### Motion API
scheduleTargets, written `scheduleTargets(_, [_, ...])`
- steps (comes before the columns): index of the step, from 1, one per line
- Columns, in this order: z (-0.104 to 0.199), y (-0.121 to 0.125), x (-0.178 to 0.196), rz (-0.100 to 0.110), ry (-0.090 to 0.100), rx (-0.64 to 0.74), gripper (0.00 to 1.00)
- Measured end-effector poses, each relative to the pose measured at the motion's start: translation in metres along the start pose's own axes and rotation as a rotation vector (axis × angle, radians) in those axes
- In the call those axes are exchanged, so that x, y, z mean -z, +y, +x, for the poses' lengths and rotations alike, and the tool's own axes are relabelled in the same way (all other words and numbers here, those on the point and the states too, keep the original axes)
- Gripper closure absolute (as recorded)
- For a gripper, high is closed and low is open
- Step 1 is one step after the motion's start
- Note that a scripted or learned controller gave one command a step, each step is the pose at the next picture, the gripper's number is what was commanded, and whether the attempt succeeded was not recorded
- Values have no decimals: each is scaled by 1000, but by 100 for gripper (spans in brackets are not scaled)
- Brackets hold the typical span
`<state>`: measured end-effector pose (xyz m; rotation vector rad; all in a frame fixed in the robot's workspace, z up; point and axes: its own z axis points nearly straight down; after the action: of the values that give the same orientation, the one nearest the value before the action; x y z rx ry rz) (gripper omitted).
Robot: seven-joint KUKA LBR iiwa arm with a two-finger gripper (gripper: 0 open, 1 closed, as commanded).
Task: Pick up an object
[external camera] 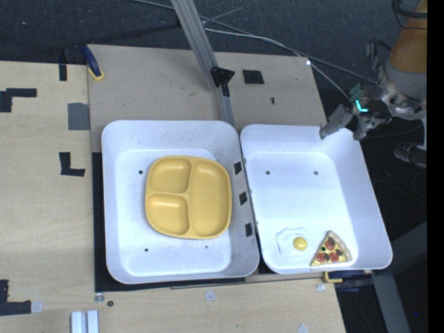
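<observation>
Tool (pixel 345 125) hangs over the right bin's (pixel 305 165) top-right rim, can't tell its grip state, while the pizza slice (pixel 331 249) and fried egg (pixel 294 242) in the near corner look light, flat, slippery, so pinch edges.

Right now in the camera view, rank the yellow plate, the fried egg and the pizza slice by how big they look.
1. yellow plate, by far the largest
2. fried egg and pizza slice: they look alike in size, so I won't rank them.

No words, numbers or signs can be read here, not on the bins (pixel 118 186), the plate (pixel 187 197) or the desk (pixel 41 207).
</observation>
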<state>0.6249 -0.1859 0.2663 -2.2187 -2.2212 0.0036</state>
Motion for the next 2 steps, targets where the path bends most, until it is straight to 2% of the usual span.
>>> scheduleTargets(1, [0, 0, 1, -2, 0, 0, 0])
scheduleTargets(2, [7, -6, -47, 3, 0, -1, 0])
